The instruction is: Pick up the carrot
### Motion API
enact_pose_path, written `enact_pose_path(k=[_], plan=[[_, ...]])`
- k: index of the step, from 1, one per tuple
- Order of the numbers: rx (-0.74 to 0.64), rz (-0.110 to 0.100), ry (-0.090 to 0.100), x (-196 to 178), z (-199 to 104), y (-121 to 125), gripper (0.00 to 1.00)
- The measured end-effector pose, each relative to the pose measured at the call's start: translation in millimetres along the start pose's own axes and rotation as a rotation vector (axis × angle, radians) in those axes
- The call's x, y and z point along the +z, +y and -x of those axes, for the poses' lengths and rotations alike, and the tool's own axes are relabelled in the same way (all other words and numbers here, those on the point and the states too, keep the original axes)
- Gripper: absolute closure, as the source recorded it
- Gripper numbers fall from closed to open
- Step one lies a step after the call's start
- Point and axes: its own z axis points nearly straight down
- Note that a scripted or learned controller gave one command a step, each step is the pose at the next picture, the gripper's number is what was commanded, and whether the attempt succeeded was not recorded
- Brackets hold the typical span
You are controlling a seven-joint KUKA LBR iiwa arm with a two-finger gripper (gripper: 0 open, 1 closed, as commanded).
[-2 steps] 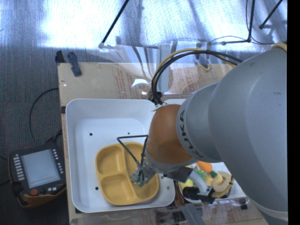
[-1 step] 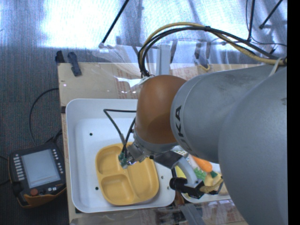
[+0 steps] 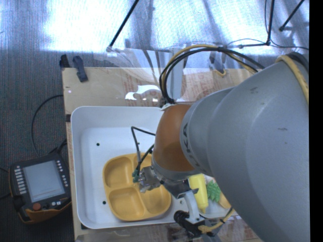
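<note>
Because the grey arm (image 3: 252,145) fills the right half of the frame, it hides most of the right bin and the gripper (image 3: 144,179), so whether the jaws are open or shut cannot be told. One white bin (image 3: 83,135) lies lower left, holding one yellow divided tray (image 3: 126,195). One handheld control pendant (image 3: 38,185) rests at the far left. The carrot cannot be made out; a yellow and green item (image 3: 204,191) peeks below the wrist.
</note>
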Motion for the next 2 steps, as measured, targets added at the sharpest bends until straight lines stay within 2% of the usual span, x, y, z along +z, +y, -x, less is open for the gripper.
enact_pose_path(k=[1,2], plan=[[-0.002,-0.004,0.001,-9.5,0.4,0.0,1.0],[0.52,0.003,0.001,-16.7,-53.4,9.6,1.0]])
